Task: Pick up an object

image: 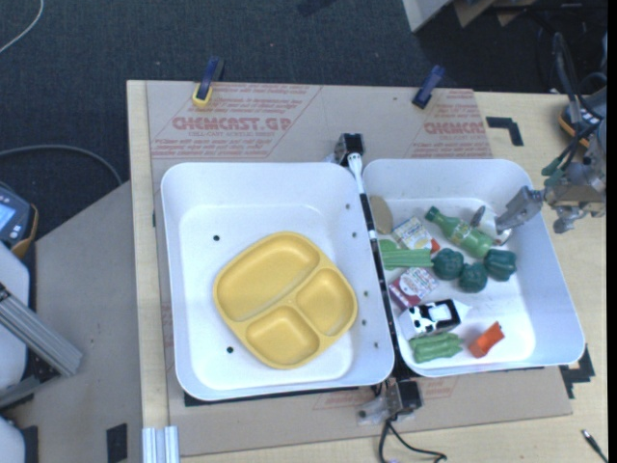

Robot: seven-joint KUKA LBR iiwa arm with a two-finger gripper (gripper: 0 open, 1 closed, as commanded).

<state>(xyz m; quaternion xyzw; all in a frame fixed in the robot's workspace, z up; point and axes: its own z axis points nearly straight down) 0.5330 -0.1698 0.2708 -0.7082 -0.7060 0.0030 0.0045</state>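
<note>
A: Where is the gripper seen, and is anything held in it?

B: Presently it is seen at the upper right of the frame, over the right shallow white bin. Nothing is seen between its fingers; how far they are parted cannot be told.

A: Which thing is nearest?

B: The green plastic bottle is judged nearest. It is found just to the left of the gripper and slightly lower in the frame, its long axis running from upper left to lower right. The dark green round toys are clustered touching its lower end.

A: And the yellow divided plate?

B: It is set in the left white bin, well apart from the gripper.
</note>
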